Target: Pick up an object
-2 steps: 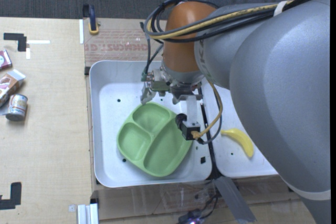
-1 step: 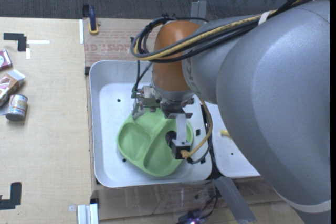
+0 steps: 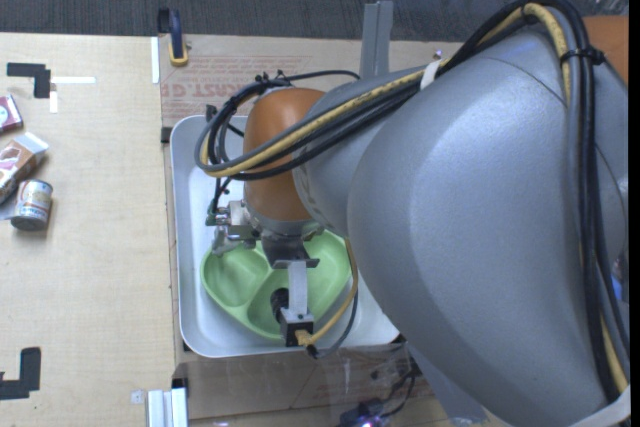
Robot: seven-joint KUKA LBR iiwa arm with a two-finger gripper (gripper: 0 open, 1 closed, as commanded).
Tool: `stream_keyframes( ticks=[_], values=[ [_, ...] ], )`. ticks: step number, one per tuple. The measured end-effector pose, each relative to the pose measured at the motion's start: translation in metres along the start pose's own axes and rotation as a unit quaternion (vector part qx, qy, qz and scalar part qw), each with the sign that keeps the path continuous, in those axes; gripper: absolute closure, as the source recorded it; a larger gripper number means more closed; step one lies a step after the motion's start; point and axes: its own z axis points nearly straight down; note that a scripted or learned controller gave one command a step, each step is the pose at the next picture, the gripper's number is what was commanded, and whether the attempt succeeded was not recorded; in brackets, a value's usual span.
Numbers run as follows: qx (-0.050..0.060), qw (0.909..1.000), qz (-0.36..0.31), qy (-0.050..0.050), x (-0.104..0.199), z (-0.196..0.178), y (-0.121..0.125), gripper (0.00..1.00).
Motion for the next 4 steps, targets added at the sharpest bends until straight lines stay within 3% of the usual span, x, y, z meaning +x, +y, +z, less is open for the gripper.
stream_keyframes(
  ticks=[1,2,3,4],
  values=[
    [0.009,1.0000,0.000,-0.003,-0.074,-0.075,0.034,0.00],
    [0.009,1.0000,0.000,-0.003,-0.057,-0.041,0.026,0.00],
    [0.009,1.0000,0.000,-0.002,-0.028,0.005,-0.042,0.00],
    [0.009,1.0000,0.000,-0.003,-0.068,-0.071,0.024,0.00]
  ],
)
